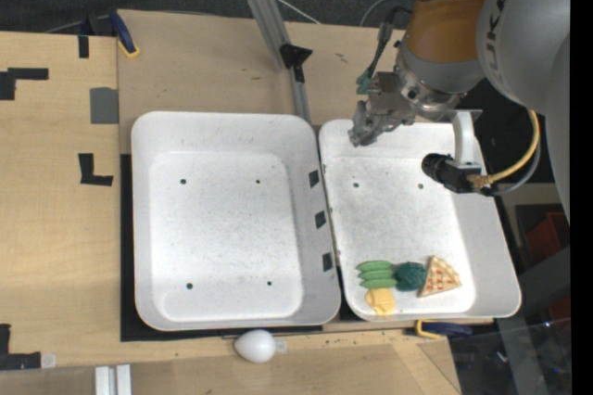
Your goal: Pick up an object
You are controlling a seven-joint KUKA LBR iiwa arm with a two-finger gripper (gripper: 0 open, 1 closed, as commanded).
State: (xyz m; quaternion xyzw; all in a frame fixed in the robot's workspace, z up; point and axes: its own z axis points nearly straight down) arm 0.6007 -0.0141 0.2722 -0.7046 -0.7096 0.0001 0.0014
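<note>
the gripper [363, 133] hangs over the right bin's [482, 226] far left corner; whether its fingers are apart i cannot tell. four toys cluster at that bin's near edge: a green pod [375, 271] lying left-right, a dark green lump [409, 273], a yellow piece [380, 299] and a pizza slice [439, 277] pointing away. one white egg [255, 346] lies on the counter [56, 226].

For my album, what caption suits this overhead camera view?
Robot hand poised over right bin's far corner; toy food clustered near front.
</note>
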